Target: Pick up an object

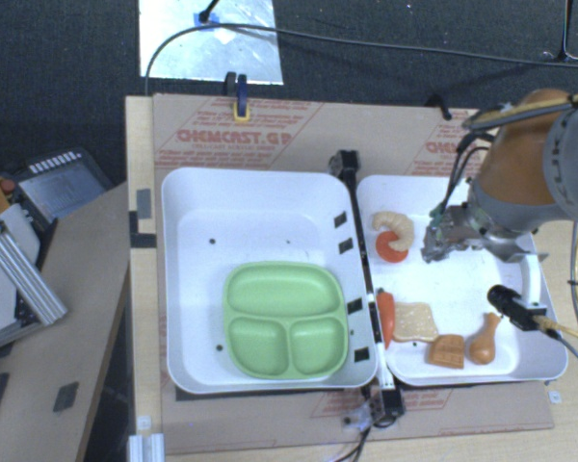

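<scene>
The tomato (pixel 393 247) lies in the right bin (pixel 549 354), toward the tabletop's far edge, touching a shrimp (pixel 395 224). The tool (pixel 437 242) hovers just beside it; its opening cannot be determined.

Green tray (pixel 285 318); white bins (pixel 270 186); red tomato (pixel 392 247); tan toast (pixel 413 321).

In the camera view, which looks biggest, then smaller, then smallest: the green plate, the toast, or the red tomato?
1. Green plate, by far the biggest.
2. Toast.
3. Red tomato, the smallest, though not much smaller than the toast.
</scene>
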Available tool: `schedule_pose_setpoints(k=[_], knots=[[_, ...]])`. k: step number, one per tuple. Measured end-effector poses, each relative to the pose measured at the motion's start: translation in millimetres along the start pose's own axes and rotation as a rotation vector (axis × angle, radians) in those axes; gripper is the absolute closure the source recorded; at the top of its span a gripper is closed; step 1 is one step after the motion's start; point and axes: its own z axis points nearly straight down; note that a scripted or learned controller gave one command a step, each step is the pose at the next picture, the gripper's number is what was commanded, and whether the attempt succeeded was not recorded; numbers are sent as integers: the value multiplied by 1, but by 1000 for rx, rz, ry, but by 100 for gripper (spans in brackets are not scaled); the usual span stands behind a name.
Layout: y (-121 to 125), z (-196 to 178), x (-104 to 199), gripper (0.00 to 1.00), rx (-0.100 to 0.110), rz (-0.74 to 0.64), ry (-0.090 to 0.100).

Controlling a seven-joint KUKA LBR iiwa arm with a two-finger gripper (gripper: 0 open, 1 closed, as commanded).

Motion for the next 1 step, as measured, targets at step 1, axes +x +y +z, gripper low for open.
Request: schedule_pose_setpoints(k=[1], knots=[[-3,-62,4,100,-3,-1,0]])
